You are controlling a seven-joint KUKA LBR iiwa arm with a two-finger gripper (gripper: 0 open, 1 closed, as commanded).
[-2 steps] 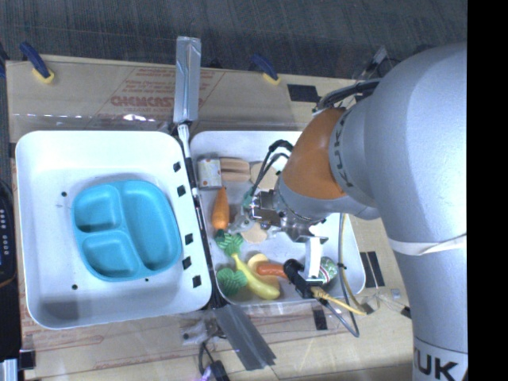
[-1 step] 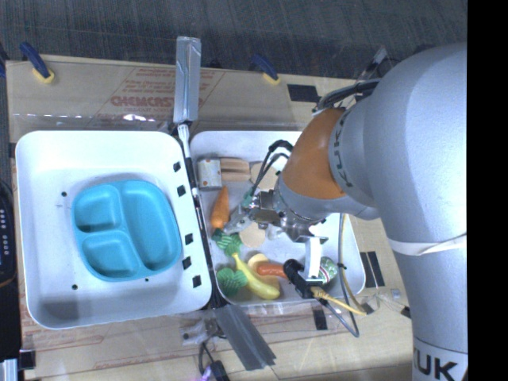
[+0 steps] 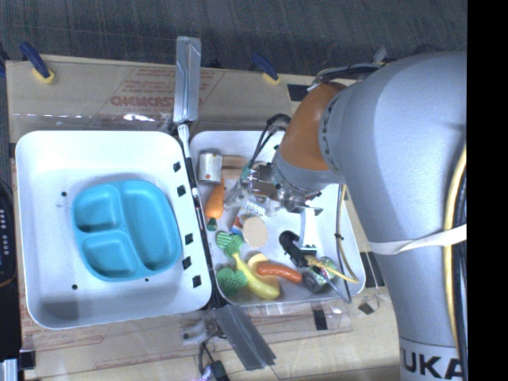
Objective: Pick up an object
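Note:
The right bin (image 3: 349, 248) holds several toy foods. A silver can (image 3: 209, 167) lies at its far left, with an orange carrot piece (image 3: 214, 202) just in front of it. A beige round piece (image 3: 255, 231) sits mid-bin, beside a green piece (image 3: 228, 241). A yellow banana (image 3: 260, 282), a red-orange pepper (image 3: 278, 272) and a green leafy piece (image 3: 231, 279) crowd the near edge. My gripper (image 3: 248, 193) is down inside the bin, above the beige piece and right of the carrot piece. Nothing shows as held.
The left bin (image 3: 40, 173) carries a blue divided plate (image 3: 125, 228). A grey divider wall (image 3: 187, 86) runs between the bins. The arm's large grey body (image 3: 405, 173) covers the right bin's right side.

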